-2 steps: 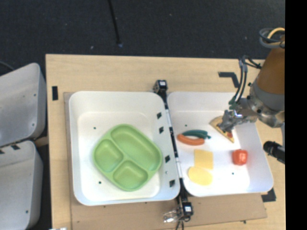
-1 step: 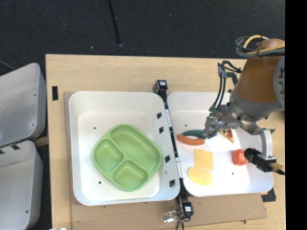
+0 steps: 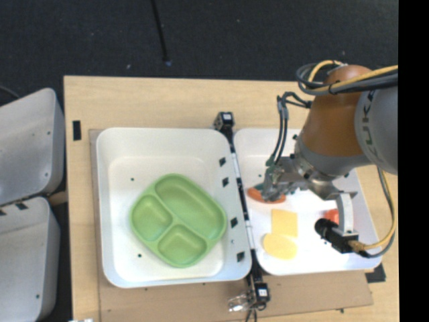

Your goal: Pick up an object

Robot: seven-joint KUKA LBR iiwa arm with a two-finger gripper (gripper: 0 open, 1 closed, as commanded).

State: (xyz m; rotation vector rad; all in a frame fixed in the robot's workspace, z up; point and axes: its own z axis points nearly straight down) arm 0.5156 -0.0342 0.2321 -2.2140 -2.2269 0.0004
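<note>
Low in the right bin [image 3: 310,260], hard against its left wall and the row of black clips [image 3: 236,180] on the shared rim: gripper [image 3: 273,189], with little room on that side. Directly at its tip, a small orange-red piece [image 3: 256,194], smooth and rounded, partly hidden; contact unclear. Spread of the jaws: cannot tell, masked by the wrist above. Just below, a flat yellow square slab [image 3: 284,221] with crisp corners, and at its lower edge a yellow rounded lump [image 3: 279,246], matte, touching or nearly so. Open white floor along the bin's near wall. In the left bin [image 3: 107,200], glossy white with rounded corners: a green three-compartment plate [image 3: 177,220], set askew, bare floor all round, widest above. Pale wood desk [image 3: 80,106] as a narrow margin beyond the rims.
</note>
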